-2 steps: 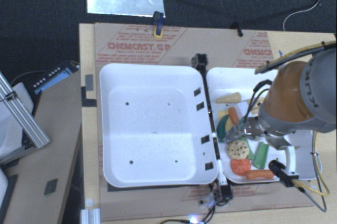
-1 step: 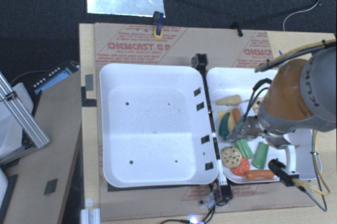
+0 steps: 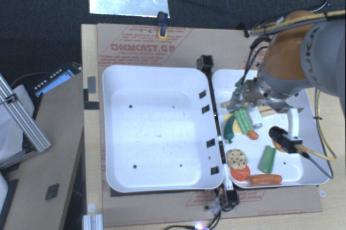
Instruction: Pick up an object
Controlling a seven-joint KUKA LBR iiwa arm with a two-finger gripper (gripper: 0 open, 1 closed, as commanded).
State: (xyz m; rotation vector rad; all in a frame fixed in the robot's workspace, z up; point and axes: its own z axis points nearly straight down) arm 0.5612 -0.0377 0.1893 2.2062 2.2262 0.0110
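Starting at the left, the left bin (image 3: 116,115) shows a bare white floor. All the goods lie in the right bin (image 3: 292,169), mostly along its nine-to-six o'clock side.

Nearest the divider is a dark pod (image 3: 229,127), at about nine o'clock in that bin. At seven o'clock lies a cookie (image 3: 236,157), with a tomato (image 3: 240,172) touching it at its six. Just beside the pod, at its two o'clock, is a green roll (image 3: 244,120), lying aslant. An orange bit (image 3: 253,135) sits at the roll's five o'clock. Further right are a sausage (image 3: 265,179) at the bin's six o'clock rim and a green block (image 3: 267,158) just above it.

The gripper (image 3: 240,105) hangs at the bin's ten o'clock, and the roll sits close at its six. I cannot tell whether the gripper is spread or pressed together, and nothing shows pinched in it.

The roll looks the likeliest pick. I judge it a light, stiff plastic toy with a smooth, rounded skin, so it may roll or squirt out. It is best taken across its short width at mid-length. The pod lies close on its left, so the grasp has little room on that side.
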